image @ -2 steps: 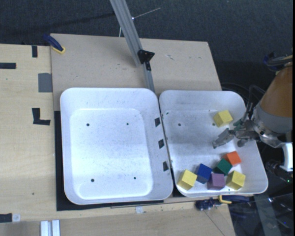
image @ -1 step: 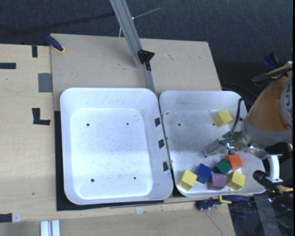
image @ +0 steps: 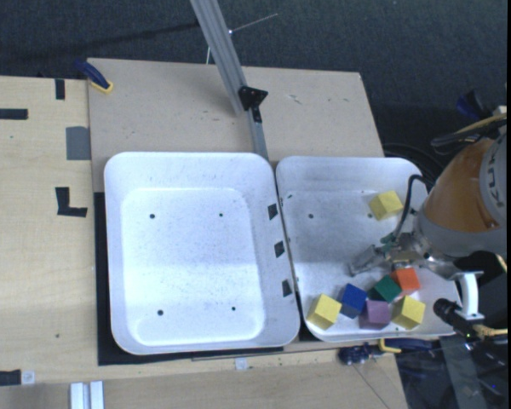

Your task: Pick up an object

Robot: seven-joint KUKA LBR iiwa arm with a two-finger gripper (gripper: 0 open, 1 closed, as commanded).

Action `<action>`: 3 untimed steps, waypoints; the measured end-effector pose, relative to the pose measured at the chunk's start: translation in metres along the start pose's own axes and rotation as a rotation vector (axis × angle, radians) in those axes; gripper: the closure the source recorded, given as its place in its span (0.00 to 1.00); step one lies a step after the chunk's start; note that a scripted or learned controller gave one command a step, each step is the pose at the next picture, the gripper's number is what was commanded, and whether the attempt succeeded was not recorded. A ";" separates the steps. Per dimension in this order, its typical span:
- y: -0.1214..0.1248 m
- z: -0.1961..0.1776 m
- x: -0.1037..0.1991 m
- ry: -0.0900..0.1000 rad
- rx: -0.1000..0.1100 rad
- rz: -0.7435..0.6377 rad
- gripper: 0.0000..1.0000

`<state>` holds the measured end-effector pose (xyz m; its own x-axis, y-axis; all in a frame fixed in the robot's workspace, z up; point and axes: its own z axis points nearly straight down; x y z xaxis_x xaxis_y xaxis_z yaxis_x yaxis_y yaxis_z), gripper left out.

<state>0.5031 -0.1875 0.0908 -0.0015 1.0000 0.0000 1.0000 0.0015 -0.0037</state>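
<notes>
Lower right of the frame, nearest the camera: a cluster of small blocks lies against the front wall of the right bin. From left to right they are a yellow block, a blue block, a purple block and a second yellow block, with a green block and an orange block just behind. Several touch one another. The crowding in that corner leaves little room for fingers to pass between them.

Just above the cluster, the gripper hangs low over the bin floor, beside the orange block. Nothing is seen between its fingers. How far it is open cannot be told at this size. The grey arm with its orange band enters from the right edge.

Further back, a lone yellow block sits apart near the upper right of the same bin. Judged the easier target, since it stands free.

The left bin occupies the centre of the frame.

Task status, as judged: no object lifted yet.
</notes>
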 end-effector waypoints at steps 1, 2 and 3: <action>0.000 -0.010 0.001 0.001 0.000 -0.001 1.00; 0.003 -0.071 0.008 -0.001 -0.008 -0.001 1.00; 0.004 -0.111 0.008 -0.001 -0.007 -0.001 1.00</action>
<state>0.5072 -0.1796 0.2022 -0.0020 1.0000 -0.0012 1.0000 0.0021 0.0031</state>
